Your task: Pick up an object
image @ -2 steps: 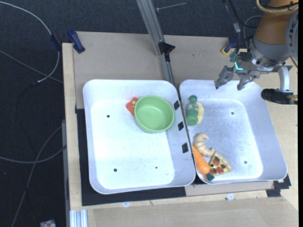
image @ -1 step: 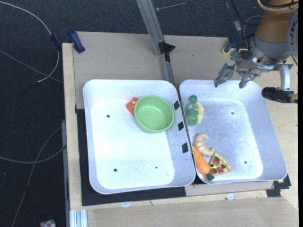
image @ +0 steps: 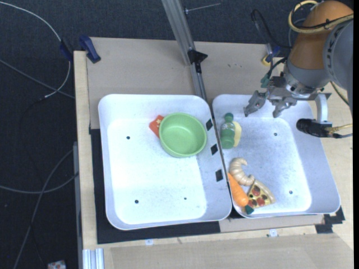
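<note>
A robot arm reached in from the right over two shallow white bins set side by side on a bench. Its gripper (image: 268, 106) hung over the far edge of the right bin (image: 303, 167), its two fingers spread apart with nothing between them.

The right bin held a cluster of small things along its left wall. A green bottle (image: 227, 131) stood nearest the gripper, touching a yellow piece (image: 238, 132) just beside it. Further toward the near corner lay a pale croissant (image: 242, 170), an orange carrot (image: 238, 193) and a pizza slice (image: 260, 194), all packed close together.

The left bin (image: 134, 172) held a green bowl (image: 182, 134), open side up, with a small orange-red thing (image: 155, 125) tucked against its left rim.

Any of these would serve. The bottle looked the easiest target: likely light, hollow plastic, stiff but smooth and rounded, so it could slip or tip if pinched high. A hold across its body seemed best. The toy foods looked light and firm, yet crowded against the wall, leaving little room for the fingers.
</note>
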Robot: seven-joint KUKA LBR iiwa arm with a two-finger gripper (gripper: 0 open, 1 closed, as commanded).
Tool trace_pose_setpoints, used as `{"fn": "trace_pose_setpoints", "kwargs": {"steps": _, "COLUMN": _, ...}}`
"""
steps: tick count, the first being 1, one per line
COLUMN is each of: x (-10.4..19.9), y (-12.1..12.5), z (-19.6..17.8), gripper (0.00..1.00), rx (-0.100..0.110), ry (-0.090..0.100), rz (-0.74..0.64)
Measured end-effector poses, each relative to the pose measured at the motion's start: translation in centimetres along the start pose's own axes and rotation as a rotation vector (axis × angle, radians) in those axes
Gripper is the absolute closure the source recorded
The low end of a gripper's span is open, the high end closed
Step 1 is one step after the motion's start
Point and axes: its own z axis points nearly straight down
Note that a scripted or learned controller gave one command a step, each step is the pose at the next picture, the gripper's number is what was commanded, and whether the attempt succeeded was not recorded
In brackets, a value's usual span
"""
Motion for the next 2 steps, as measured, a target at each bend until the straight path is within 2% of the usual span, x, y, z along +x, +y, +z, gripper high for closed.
{"fn": "trace_pose_setpoints", "kwargs": {"steps": 1, "x": -0.02, "y": -0.63, "z": 6.36, "gripper": 0.0, "rx": 0.002, "ry": 0.0, "rz": 0.002}}
{"fn": "trace_pose_setpoints", "kwargs": {"steps": 2, "x": 0.05, "y": -0.67, "z": 6.84, "gripper": 0.0, "rx": -0.001, "ry": 0.0, "rz": 0.002}}
